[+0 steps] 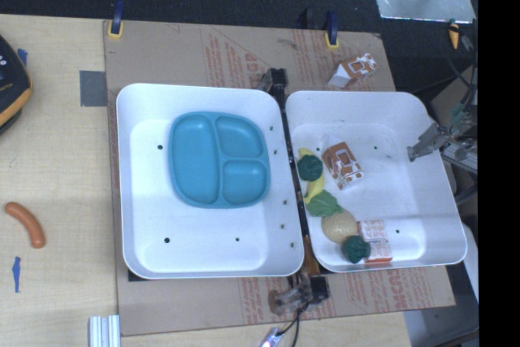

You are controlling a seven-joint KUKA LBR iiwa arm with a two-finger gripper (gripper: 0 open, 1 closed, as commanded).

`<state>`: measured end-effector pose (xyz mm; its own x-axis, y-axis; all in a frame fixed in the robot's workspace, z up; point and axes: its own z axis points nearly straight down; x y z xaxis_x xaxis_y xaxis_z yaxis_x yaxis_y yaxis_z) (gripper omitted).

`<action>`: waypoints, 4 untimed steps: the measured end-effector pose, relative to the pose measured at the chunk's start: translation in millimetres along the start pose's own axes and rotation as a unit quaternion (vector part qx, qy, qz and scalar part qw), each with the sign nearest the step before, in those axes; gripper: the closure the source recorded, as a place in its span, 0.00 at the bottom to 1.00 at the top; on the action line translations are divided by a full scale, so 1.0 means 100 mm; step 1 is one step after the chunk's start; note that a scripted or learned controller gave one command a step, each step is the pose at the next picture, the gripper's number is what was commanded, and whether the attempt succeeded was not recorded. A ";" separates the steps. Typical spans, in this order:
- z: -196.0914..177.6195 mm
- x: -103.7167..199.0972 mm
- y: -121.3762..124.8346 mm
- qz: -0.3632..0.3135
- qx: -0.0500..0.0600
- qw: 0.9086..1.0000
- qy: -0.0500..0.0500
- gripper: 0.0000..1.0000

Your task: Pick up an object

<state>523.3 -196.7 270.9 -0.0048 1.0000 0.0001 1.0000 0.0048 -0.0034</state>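
Gripper (424, 144) sits at the right bin's (422, 207) right rim, holding nothing I can see; can't tell if it's open. Carton (342, 163) lies mid-bin, w/ green ball (309, 167) just left of it

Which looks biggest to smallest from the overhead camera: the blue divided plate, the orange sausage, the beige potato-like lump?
1. Blue divided plate, easily largest.
2 and 3. Orange sausage and beige potato-like lump look too alike to rank.

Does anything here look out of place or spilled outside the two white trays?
Yes. A small brown-and-white carton lies on the cardboard just beyond the right bin, and an orange sausage-shaped toy sits far left on the bare wooden bench, away from the other items.
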 end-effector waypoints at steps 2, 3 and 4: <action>1.67 0.92 1.13 -0.001 0.002 1.000 0.000 0.00; 1.79 0.82 0.91 0.000 0.001 1.000 -0.001 0.00; 1.68 0.81 0.92 -0.001 0.001 1.000 -0.001 1.00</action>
<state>614.1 -114.9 102.5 -0.0063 1.0000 -0.0022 1.0000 0.0063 -0.0052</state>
